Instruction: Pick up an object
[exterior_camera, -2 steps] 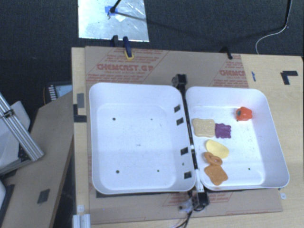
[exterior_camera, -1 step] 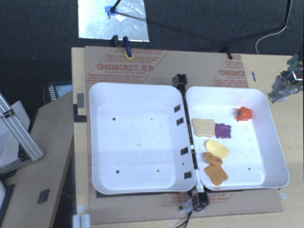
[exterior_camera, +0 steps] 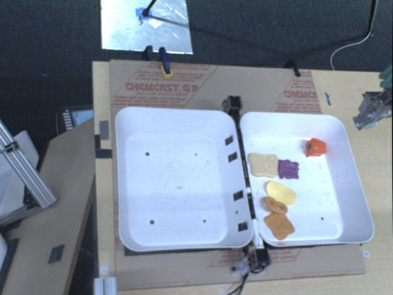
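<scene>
The right white bin (exterior_camera: 344, 195) holds several small food toys. A red-orange pepper (exterior_camera: 315, 147) lies near its far right. A beige bread slice (exterior_camera: 263, 165) and a purple piece (exterior_camera: 288, 169) lie side by side at the bin's left. Below them lie a yellow piece (exterior_camera: 280, 193), an orange ring-shaped piece (exterior_camera: 276, 206) and a brown piece (exterior_camera: 279, 226), close together near the front-left corner. My gripper (exterior_camera: 371, 110) is at the view's right edge, outside the bin and beyond its far right corner, apart from every object.
The left white bin (exterior_camera: 178, 183) adjoins the right one, with black clips (exterior_camera: 233, 157) along the shared wall. A shiny metal sheet (exterior_camera: 146, 17) lies beyond the bench. An aluminium frame (exterior_camera: 24, 171) stands at the left.
</scene>
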Motion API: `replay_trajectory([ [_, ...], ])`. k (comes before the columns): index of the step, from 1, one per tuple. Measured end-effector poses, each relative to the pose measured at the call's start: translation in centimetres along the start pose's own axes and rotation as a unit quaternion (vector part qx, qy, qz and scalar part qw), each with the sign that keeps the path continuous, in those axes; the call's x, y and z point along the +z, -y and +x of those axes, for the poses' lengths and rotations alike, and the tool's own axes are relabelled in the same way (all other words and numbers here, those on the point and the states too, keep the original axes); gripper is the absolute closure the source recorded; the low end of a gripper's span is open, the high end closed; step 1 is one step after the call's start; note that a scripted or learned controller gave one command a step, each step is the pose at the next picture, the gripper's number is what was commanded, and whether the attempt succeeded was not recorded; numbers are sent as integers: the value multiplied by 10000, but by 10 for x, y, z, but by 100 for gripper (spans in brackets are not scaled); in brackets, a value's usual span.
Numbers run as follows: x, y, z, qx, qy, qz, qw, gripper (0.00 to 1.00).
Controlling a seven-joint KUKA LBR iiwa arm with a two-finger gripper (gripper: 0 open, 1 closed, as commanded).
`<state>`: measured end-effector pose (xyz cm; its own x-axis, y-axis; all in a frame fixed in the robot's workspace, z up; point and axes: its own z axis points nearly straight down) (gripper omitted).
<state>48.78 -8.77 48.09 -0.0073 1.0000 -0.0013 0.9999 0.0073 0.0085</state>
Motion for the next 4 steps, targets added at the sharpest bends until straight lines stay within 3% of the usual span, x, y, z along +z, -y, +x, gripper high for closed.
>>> replay_trajectory([
  [4, -45, -3, 0, -111, 12, -74, 9999, 100],
])
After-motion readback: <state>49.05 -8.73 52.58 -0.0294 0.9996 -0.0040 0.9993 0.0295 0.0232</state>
